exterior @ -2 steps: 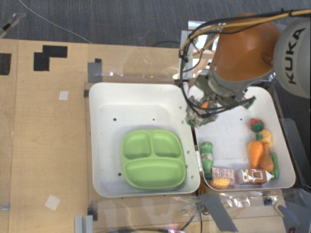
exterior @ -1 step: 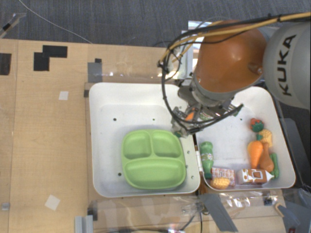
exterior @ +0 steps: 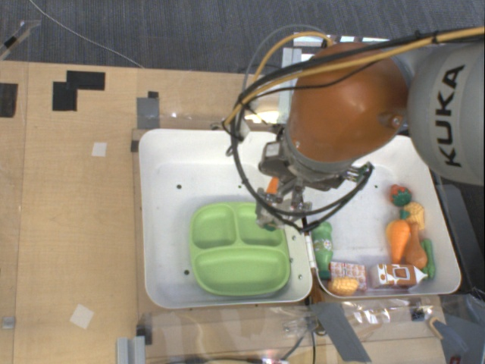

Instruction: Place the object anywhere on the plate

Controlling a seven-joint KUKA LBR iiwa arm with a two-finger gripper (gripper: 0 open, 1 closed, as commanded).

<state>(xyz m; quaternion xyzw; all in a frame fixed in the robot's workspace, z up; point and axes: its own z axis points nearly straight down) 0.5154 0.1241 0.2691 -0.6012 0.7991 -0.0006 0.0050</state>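
Green plate [exterior: 227, 268] in left bin [exterior: 163, 203]

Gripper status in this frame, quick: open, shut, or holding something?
Gripper: cannot be told; it hangs over the upper right compartment of the green plate, with the wrist hiding it from above.
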